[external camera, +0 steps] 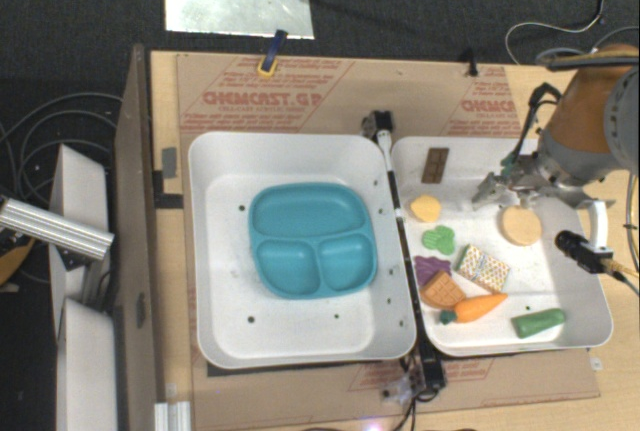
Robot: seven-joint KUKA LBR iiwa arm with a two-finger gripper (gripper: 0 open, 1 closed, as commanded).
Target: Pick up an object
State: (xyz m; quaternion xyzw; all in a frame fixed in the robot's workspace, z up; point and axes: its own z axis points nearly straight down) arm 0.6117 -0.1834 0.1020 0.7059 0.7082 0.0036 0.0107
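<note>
My gripper (pixel 512 191) hangs over the back of the right bin (pixel 600 304), its metal fingers (pixel 488 189) spread open with nothing between them. Just below it, at the near side, lies a tan round biscuit (pixel 521 226). Other toy foods lie in the same bin: a brown bar (pixel 436 164), a yellow piece (pixel 426 209), a green leafy piece (pixel 438 240), a purple piece (pixel 429 268), a speckled wafer (pixel 484 267), an orange wedge (pixel 441 291), a carrot (pixel 479 307) and a green cucumber (pixel 538 322).
The left bin (pixel 225 319) holds a blue divided plate (pixel 312 239). The two bins meet at a dark divider (pixel 397 219). The arm's grey and orange wrist (pixel 590 124) reaches in from the right, over the right bin's far corner.
</note>
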